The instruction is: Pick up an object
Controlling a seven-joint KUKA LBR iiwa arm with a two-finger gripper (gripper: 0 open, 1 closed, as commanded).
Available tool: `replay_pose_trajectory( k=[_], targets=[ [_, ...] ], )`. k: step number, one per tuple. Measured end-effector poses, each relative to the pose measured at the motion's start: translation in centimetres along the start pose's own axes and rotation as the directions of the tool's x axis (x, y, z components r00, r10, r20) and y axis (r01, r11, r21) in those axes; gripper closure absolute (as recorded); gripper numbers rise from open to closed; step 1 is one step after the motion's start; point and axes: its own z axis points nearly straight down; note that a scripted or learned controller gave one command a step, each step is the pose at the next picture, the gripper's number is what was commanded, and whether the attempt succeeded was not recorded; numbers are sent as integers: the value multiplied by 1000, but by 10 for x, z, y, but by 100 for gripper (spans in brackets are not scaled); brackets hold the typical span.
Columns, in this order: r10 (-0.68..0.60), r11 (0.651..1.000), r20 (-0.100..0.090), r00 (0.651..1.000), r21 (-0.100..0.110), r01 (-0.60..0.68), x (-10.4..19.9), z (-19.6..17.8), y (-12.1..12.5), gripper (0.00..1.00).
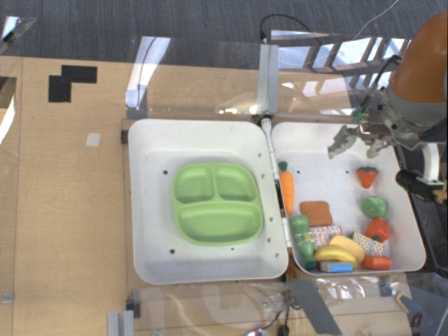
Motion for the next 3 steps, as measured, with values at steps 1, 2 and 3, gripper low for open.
replay_pose_trajectory(
  k=[1,2,3],
  targets=[
    [45,999,0,999,3,-45,15,103,-64,0],
    [63,998,1,998,-13,-63,27,150,-85,0],
    [62,998,-1,998,-21,-62,28,139,-82,100]
  ],
)
